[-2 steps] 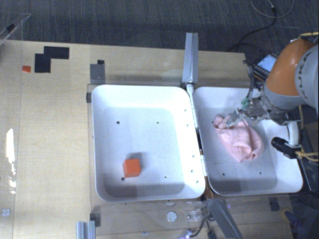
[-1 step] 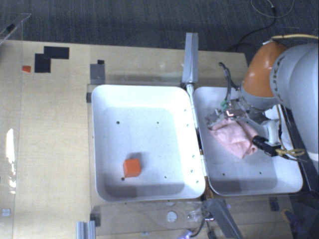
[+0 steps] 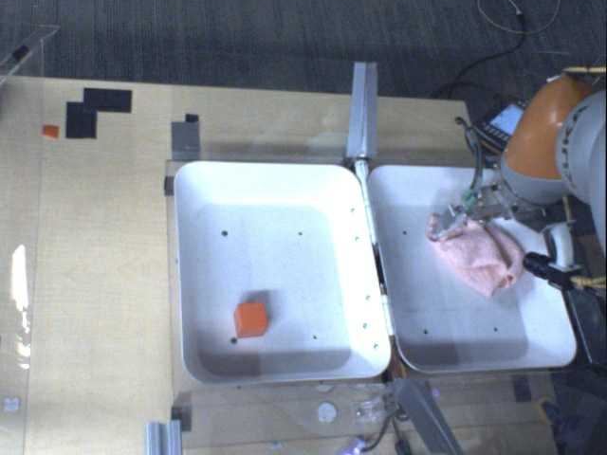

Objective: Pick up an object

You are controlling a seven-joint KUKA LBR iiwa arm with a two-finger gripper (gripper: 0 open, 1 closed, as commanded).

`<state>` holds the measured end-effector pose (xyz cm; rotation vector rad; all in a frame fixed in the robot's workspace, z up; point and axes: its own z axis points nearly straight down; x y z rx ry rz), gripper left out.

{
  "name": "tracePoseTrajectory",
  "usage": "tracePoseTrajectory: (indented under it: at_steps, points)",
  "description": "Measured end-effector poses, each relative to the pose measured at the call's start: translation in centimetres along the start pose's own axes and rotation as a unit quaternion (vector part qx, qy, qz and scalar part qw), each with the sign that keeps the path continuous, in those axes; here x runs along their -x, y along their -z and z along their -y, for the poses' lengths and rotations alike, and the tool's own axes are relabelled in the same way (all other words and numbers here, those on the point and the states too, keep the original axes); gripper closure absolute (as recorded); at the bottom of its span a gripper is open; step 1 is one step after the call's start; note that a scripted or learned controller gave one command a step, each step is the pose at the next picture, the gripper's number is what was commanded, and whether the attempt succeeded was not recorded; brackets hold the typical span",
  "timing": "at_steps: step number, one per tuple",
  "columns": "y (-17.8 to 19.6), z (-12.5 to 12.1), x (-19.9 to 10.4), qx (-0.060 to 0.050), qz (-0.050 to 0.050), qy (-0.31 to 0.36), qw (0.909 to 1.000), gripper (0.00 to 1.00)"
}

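Note:
A crumpled pink cloth (image 3: 482,256) lies in the right bin (image 3: 417,301), toward its far right side. My gripper (image 3: 462,214) is at the cloth's upper-left corner, touching or just above it, and the grey arm with its orange band (image 3: 542,131) comes in from the right. That corner of the cloth looks bunched up under the gripper. A small orange block (image 3: 251,319) sits alone in the near part of the left bin (image 3: 182,254), far from the gripper.
A metal post (image 3: 362,112) stands at the back between the two bins. Black shapes (image 3: 93,110) and a small orange marker (image 3: 50,132) lie on the wooden bench at the far left. Cables (image 3: 507,12) run behind the right bin.

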<state>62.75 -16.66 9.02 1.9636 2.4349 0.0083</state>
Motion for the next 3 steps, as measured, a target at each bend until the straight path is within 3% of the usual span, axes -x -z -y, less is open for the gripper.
tracePoseTrajectory:
  at_steps: [1,2,3]
  points:
    - [0.1,-0.1,-6.7,0.002,-0.001,0.102,0.9948,0.0]
    - [0.2,0.9,-7.9,0.002,0.0,0.132,0.9912,0.0]
    - [1.6,0.4,-7.8,0.009,0.004,0.133,0.9911,1.0]
